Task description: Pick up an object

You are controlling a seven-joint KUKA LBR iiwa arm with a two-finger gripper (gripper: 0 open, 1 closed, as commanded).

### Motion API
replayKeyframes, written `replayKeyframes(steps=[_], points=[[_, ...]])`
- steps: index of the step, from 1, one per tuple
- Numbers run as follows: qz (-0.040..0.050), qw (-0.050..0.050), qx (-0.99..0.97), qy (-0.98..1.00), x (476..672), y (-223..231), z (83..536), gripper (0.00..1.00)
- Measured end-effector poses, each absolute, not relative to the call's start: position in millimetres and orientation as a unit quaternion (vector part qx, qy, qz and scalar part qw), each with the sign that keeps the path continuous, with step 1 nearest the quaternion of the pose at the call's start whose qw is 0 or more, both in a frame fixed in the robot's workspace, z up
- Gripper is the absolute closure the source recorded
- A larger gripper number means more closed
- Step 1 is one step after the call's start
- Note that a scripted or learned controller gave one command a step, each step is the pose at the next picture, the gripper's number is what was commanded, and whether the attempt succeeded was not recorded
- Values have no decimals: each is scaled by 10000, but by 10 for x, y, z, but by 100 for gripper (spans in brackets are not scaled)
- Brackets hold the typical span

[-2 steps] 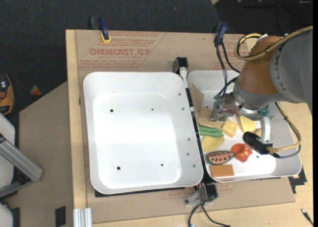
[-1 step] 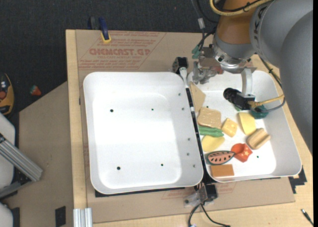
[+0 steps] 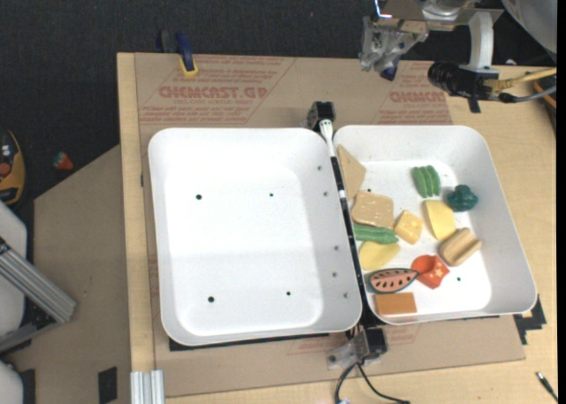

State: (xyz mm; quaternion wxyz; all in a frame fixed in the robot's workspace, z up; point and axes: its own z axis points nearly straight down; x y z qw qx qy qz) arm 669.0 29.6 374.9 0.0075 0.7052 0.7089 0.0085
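Orange, flat and rectangular, a small toy slab (image 3: pixel 395 303) lies nearest to the camera, at the front edge of the right bin (image 3: pixel 504 252). Just behind it are a watermelon slice (image 3: pixel 392 280) and a red piece (image 3: pixel 430 270), which touch each other. Behind these lies a yellow piece (image 3: pixel 378 255), and a brown bread-like roll (image 3: pixel 458 246) sits to the right of the red one. Farther back come a green pea pod (image 3: pixel 375 235), a small yellow cube (image 3: pixel 408 226) and a pale yellow wedge (image 3: pixel 438 217). A tan cracker-like square (image 3: pixel 372 209) lies beside the divider between the bins, with a tan triangular slice (image 3: pixel 350 171) behind it. A dark green broccoli-like piece (image 3: pixel 461 198) and a ribbed green vegetable (image 3: pixel 426 181) are the farthest things in this bin.

The left bin (image 3: pixel 168 217) is white and shows small dark dots on its floor. Both bins rest on a brown cardboard sheet (image 3: pixel 265 88) that lies on the bench (image 3: pixel 539 146).

The tool (image 3: pixel 385 55) hangs at the far side, above the cardboard behind the right bin, well apart from all the toy food. The food lies nearer to the camera than the tool, and mostly a little to its right. Nothing shows between its fingers, but I cannot tell if they are spread or pressed together.
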Motion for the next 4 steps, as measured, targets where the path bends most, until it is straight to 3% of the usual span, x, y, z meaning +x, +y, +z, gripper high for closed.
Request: replayKeyframes(steps=[1, 2, 3, 4], points=[[83, 65, 7049, 7093, 6665, 741, 5118, 100], [-37, -43, 7046, 7096, 6297, 1360, 4130, 100], [-40, -36, 7047, 7095, 5955, 1986, 3459, 100], [67, 31, 7058, 7084, 6232, 2263, 4487, 100]])
